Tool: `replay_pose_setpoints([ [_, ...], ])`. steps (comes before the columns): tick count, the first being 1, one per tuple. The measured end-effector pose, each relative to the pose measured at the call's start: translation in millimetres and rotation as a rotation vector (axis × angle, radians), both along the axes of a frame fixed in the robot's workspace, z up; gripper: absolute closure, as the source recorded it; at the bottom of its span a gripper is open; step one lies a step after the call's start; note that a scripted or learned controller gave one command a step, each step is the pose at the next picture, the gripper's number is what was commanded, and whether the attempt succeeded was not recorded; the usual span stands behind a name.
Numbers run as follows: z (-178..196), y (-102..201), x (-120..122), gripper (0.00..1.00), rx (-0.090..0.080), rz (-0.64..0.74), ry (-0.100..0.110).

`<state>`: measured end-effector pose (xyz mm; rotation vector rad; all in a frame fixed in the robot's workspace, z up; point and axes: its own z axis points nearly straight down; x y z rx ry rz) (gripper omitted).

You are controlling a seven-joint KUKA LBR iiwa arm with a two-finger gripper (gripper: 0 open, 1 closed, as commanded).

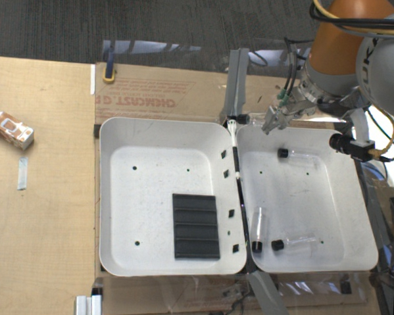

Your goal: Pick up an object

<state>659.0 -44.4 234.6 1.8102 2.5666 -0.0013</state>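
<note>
Black ribbed block lies flat in left bin. Clear black-capped vials rest near right bin's front edge, likely rolled downslope; another sits near the back. Gripper hovers over the back rim, fingers indistinct: cannot tell, nothing visibly held.
</note>
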Motion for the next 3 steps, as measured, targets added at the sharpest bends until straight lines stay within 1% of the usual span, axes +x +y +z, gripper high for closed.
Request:
replay_pose_setpoints([
  [1,1.5,12.6,-0.1,1.00,-0.001,-0.023,0.001],
  [2,9.8,11.8,0.2,1.00,-0.002,-0.022,0.001],
  [3,-10.2,16.0,-0.4,1.00,0.000,-0.057,0.002],
])
